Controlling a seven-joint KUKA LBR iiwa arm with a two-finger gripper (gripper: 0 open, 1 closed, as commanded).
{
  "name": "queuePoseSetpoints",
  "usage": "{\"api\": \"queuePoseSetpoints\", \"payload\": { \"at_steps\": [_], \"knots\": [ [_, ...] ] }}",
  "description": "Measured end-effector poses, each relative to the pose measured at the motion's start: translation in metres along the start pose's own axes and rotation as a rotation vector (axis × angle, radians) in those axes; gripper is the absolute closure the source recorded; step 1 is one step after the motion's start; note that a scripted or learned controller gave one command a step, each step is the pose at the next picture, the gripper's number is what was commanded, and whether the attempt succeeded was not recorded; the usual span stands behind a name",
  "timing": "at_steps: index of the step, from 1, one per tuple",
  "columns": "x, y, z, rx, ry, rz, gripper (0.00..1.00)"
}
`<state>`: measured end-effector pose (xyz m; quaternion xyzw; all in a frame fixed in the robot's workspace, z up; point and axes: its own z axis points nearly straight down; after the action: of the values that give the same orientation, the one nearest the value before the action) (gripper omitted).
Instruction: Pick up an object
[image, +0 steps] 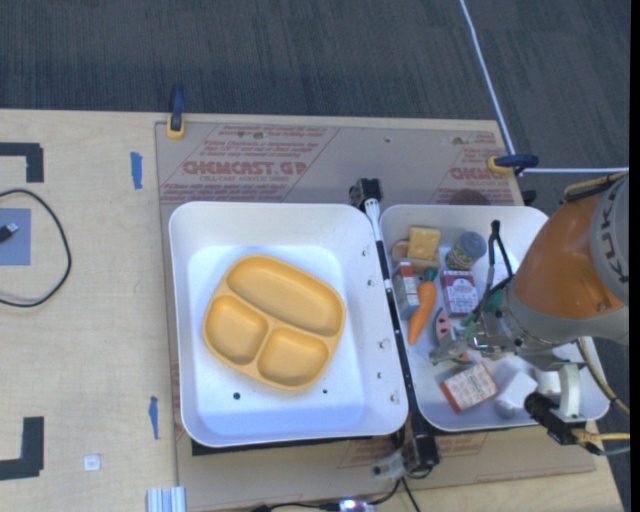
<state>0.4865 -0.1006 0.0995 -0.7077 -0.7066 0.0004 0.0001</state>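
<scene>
Two white bins (190, 300), one yellow divided tray (274, 320), one carrot (421, 309), one cheese wedge (424, 243)

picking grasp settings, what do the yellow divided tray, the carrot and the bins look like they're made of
Yellow divided tray: probably moulded hard plastic, with a smooth, slightly glossy look and rounded compartment edges.
Carrot: seems a toy, plastic or rubbery; its orange is even and its green tip neat.
Bins: likely thin formed white plastic, with rounded corners, a soft sheen and small holes in the rim.

Grey arm (580, 300) with a broad orange band, black cables near its wrist
</scene>
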Motion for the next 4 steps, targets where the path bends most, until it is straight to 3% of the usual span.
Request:
{"api": "queuePoseSetpoints", "payload": {
  "at_steps": [1, 2, 3, 4],
  "knots": [
    [0.001, 0.002, -0.010, -0.006, -0.001, -0.001, 1.00],
    [0.001, 0.002, -0.010, -0.005, -0.001, -0.001, 0.00],
    [0.001, 0.003, -0.021, -0.010, -0.002, -0.001, 1.00],
    [0.001, 0.003, -0.020, -0.009, -0.002, -0.001, 0.00]
  ]
}}
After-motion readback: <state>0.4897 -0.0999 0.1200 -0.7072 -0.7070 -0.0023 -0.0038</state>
